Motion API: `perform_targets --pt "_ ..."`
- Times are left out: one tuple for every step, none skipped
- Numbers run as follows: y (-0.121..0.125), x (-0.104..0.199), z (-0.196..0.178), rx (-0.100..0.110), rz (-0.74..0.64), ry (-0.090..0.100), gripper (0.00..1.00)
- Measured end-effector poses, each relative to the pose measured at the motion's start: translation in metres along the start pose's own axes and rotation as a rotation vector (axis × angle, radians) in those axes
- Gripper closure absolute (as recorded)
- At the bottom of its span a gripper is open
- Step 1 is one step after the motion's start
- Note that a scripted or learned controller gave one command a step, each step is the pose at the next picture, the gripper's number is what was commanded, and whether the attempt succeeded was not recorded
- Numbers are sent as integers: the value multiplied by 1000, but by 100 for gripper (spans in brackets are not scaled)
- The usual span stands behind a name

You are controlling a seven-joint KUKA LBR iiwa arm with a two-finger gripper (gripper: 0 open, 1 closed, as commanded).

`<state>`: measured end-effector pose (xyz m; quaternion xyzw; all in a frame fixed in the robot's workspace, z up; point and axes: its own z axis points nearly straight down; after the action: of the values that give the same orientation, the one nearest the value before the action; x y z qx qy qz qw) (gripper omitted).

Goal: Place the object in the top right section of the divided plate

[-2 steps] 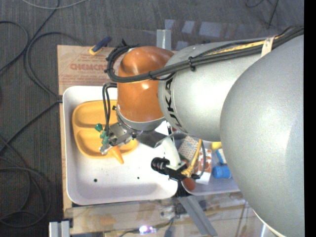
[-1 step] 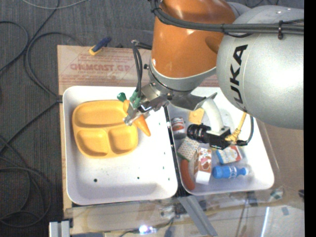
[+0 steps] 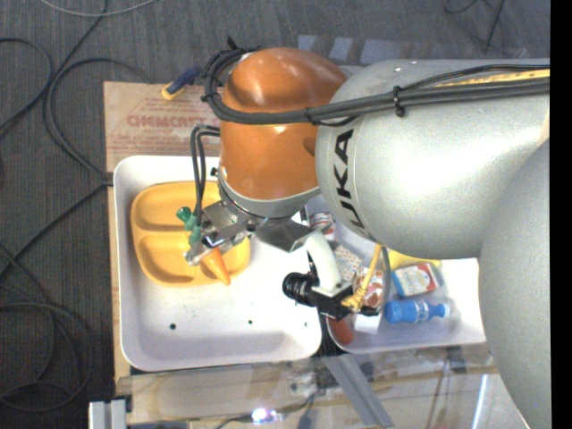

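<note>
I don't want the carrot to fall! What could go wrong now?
1. The gripper hangs over the yellow plate's right edge, with the carrot at its tip. If dropped here, the carrot might land on the rim and roll into the white bin.
2. The big arm hides part of the plate, so the right section is hard to check.

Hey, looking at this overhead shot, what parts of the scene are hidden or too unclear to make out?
- Yellow divided plate: its right side sits under the orange wrist, so the top right section is hidden.
- Carrot at the pincer: too small to tell whether it is gripped.
- Right bin: mostly covered by the grey arm; a blue bottle and packets peek out.
</note>
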<state>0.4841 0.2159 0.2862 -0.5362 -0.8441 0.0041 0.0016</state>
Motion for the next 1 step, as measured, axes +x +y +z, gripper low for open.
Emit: perform_targets --pt "0 0 0 0 0 0 0"
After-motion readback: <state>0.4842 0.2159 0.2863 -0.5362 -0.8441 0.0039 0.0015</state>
